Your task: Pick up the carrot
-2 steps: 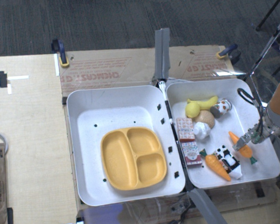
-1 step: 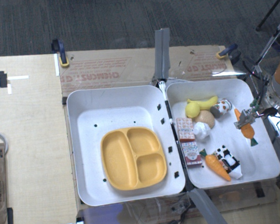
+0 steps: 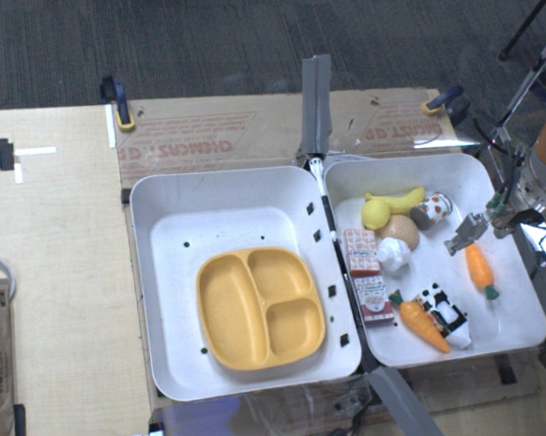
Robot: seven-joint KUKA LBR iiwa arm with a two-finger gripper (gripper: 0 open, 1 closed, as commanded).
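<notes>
Lying in the right bin (image 3: 508,335), 2 smooth tapered carrots (image 3: 480,268) (image 3: 421,323) flank a metallic end effector (image 3: 466,234), its grip state unclear. Pale wood bench (image 3: 54,305), dark floor (image 3: 239,27).

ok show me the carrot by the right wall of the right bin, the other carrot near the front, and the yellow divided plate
carrot by the right wall (image 3: 480,268), camera view, mid-body of the orange root
carrot near the front (image 3: 421,324), camera view, middle of the orange body
yellow divided plate (image 3: 226,312), camera view, floor of its long left compartment
</notes>
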